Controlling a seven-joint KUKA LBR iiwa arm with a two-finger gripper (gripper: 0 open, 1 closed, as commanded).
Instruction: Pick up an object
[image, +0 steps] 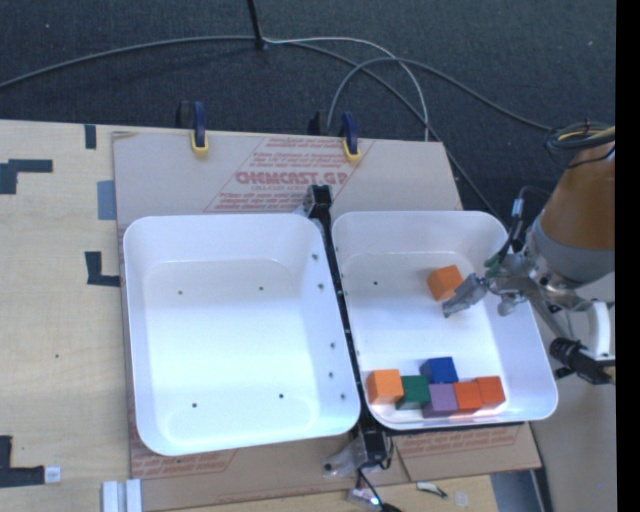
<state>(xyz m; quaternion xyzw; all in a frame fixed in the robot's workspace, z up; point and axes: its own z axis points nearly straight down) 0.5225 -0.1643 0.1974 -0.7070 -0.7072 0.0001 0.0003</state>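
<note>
In the right bin (400, 250) a lone orange block (444, 281) lies near the middle right. My gripper (486, 300) hovers just to its right, open, with nothing between its fingers. The left finger (462, 298) sits close against the block's lower right corner, and I cannot tell whether they touch. Along the bin's front wall sits a cluster of blocks: orange (384, 384), green (413, 391), blue (438, 370), purple (441, 399), orange (468, 396) and red-orange (490, 390).
The left bin (150, 300) stands beside the right one, joined by a black divider strip (335, 300). Both rest on a cardboard sheet (290, 170) held by two clamps at the back. The arm's orange band (585, 205) rises over the right bin's right rim.
</note>
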